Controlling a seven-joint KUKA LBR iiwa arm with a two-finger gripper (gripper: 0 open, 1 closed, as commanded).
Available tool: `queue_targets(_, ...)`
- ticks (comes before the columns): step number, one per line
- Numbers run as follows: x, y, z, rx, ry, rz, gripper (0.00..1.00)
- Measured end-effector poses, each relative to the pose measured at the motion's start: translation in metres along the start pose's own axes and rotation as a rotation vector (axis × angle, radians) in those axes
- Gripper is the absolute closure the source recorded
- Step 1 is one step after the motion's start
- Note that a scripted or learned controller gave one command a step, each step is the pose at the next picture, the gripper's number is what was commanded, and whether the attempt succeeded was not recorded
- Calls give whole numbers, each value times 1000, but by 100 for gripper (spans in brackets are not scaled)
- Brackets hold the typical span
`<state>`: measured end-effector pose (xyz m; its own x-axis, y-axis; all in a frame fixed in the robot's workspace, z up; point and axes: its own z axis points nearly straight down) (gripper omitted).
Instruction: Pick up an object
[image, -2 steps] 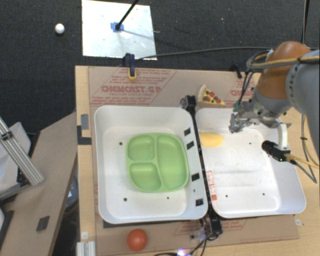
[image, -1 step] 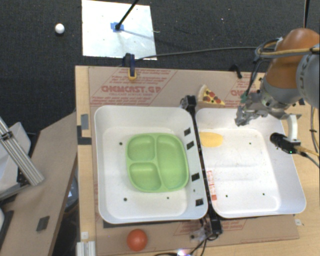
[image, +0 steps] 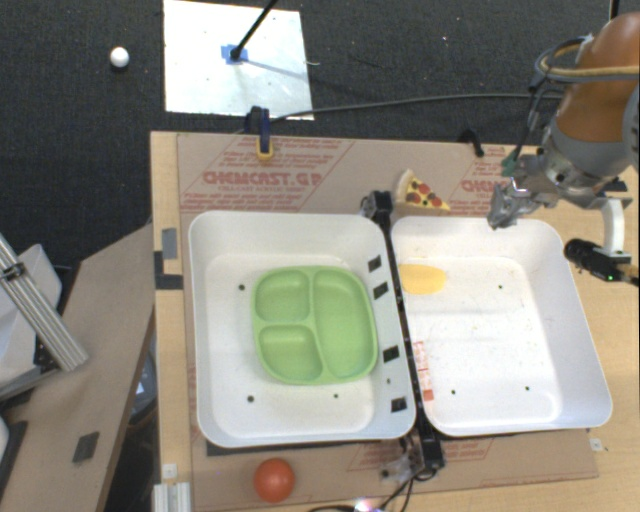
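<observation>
Orange ball (image: 274, 479) on cardboard sheet (image: 330, 170) at near edge. Left bin (image: 222, 400): green divided tray (image: 314, 324). Right bin (image: 560, 390): yellow piece (image: 423, 279) at far-left corner. Pizza-slice toy (image: 422, 192) beyond rim. Gripper (image: 503, 210) over right bin's far rim, grasping nothing; spread cannot be told. Dark floor (image: 80, 150), white sheet (image: 235, 60).

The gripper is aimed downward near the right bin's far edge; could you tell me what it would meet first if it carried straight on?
Probably the far rim of the right bin, just below the gripper. Depth is unclear; it might instead land just inside on the bin floor, well clear of the yellow object.
</observation>
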<state>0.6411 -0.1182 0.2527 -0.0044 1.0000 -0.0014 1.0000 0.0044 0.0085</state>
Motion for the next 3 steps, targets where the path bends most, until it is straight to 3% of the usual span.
queue_targets(1, 0, 2, -52, 1, 0, -1, 100)
queue_targets(3, 87, -47, -8, 10, 3, -3, 100)
